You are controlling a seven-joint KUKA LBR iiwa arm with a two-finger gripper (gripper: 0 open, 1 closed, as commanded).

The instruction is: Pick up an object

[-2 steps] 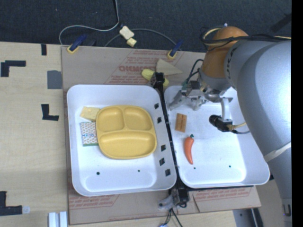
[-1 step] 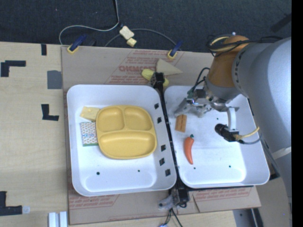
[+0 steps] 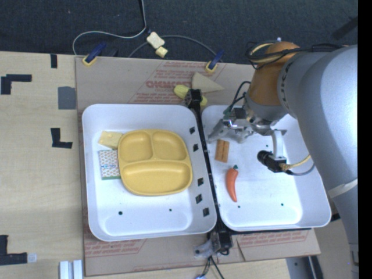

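A pale wooden bench (image 3: pixel 35 173) carried black tape marks. A cardboard sheet (image 3: pixel 168 77) lay at its centre. Dark carpet (image 3: pixel 70 7) ran along twelve o'clock, crossed by a cable (image 3: pixel 141 10).

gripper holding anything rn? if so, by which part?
Cannot tell. The gripper sits low in the right bin, just above the brown block; the carrot lies apart, untouched.

Even, bright overhead light washes the white bins (image 3: pixel 145 225) nearly featureless; shadows are soft, and the whole frame looks slightly blurred.
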